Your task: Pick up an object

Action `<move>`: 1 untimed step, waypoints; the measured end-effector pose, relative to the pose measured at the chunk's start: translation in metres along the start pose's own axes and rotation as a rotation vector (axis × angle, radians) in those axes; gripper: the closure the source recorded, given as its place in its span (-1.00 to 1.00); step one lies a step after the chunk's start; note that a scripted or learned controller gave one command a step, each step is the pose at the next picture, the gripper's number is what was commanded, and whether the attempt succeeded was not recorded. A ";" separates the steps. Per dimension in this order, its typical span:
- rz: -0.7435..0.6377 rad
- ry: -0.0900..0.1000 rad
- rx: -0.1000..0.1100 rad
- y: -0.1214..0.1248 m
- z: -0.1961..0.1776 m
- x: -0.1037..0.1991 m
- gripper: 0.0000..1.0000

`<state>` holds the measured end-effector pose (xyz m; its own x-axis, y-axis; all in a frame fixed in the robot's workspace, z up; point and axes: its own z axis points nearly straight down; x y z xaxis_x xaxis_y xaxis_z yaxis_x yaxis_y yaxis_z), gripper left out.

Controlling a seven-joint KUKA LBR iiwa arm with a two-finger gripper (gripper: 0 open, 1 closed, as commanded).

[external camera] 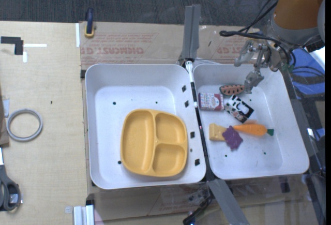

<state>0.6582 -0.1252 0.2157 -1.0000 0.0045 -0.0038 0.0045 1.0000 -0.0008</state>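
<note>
Beside carrot [252, 130] — cheese [217, 132], grapes [232, 138]

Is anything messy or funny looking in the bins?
Nothing looks spilled or broken. The toys in the right bin lie huddled together: the carrot touches the purple piece. The yellow plate lies flat in the left bin.

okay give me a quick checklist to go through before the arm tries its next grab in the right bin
1. Gripper is over the right bin, above the far end of the pile: ok.
2. Gripper carries nothing: cannot tell, fingers too small to read.
3. Nearest target, the brown oblong item, lies flat just left of the gripper: ok.
4. Targets spaced for a clean grab: not ok; carrot, purple piece and cheese wedge touch or overlap.
5. Black-and-white item crowds the small red carton: not ok.
6. Yellow divided plate sits in the left bin, out of the way: ok.
</note>
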 end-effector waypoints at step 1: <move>-0.287 0.000 -0.001 0.014 0.123 0.024 -1.00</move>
<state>0.6347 -0.1114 0.0926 -0.9604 -0.2786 -0.0036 -0.2786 0.9604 -0.0012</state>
